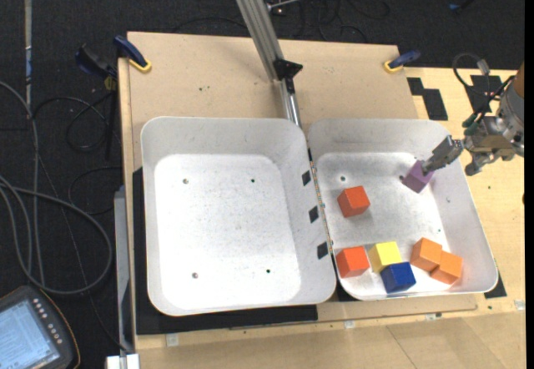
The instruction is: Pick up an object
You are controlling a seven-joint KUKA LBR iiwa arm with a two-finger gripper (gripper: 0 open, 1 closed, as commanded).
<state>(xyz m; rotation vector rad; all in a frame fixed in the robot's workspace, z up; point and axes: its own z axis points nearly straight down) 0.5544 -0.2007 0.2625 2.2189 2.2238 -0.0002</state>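
Note:
My gripper (457,164) hangs over the right edge of the right bin (375,154), open, its two fingers spread apart. The left finger (440,156) slants down to a small purple block (415,178) and its tip touches the block's upper right side. The block lies outside the gap, not between the fingers. An orange cube (354,200) sits alone near the bin's middle. Along the front wall lie another orange cube (353,260), a yellow cube (385,254) and a blue cube (399,276), close together.
Two orange blocks (437,260) lean on each other in the right bin's front right corner. The left bin (158,192) adjoins the right one. A slanted metal pole (254,12) rises from the bench behind the bins. Clamps sit at the bench's back corners.

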